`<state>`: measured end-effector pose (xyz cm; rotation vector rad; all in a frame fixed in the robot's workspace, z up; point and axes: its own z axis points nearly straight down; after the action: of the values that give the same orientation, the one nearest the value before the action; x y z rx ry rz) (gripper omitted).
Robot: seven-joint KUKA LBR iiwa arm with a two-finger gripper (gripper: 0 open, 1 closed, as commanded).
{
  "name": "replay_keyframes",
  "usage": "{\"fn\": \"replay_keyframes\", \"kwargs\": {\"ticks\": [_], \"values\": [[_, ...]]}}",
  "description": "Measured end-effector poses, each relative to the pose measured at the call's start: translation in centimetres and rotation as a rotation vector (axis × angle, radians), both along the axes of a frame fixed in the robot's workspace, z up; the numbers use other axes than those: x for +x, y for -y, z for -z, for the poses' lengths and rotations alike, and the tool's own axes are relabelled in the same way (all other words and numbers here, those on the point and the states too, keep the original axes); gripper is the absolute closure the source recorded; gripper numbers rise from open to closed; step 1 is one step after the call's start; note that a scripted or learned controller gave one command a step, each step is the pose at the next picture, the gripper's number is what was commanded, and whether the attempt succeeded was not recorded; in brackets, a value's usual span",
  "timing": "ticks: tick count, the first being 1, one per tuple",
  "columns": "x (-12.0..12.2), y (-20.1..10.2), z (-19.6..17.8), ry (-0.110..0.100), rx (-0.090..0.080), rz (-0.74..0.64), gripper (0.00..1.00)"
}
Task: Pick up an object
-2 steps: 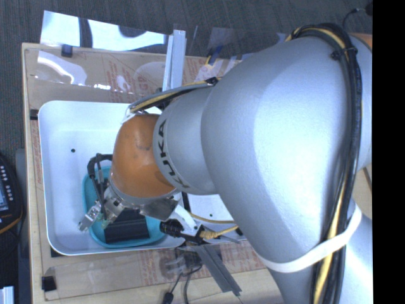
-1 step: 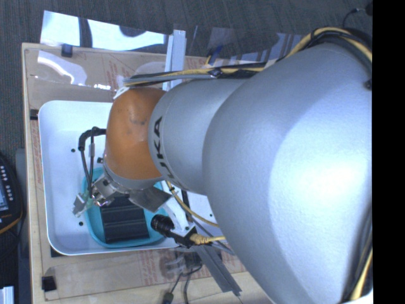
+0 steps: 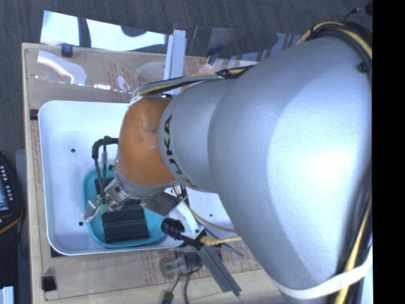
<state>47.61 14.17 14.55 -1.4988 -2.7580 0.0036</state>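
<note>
Blue, flat and tray-like, the one object (image 3: 95, 192) you can count lies in the near corner of the left white bin (image 3: 57, 144), partly under the gripper (image 3: 101, 202). You are at the reach-and-descend step: the arm (image 3: 266, 151) leans in from the right, its orange band (image 3: 142, 144) over the bin, and the gripper sits low over the blue piece. You cannot tell how the gripper is set, and nothing shows it gripping the piece. The next move likely calls for settling onto an edge of the blue piece, pinching it, then lifting straight up. Count: one blue object, one bin in sight on the counter (image 3: 38, 68), one arm.
</note>
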Motion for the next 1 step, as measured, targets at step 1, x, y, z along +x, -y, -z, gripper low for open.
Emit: {"fn": "replay_keyframes", "kwargs": {"ticks": [1], "values": [[1.56,4.03,-7.02,0.003,0.000,0.194,0.00]]}}
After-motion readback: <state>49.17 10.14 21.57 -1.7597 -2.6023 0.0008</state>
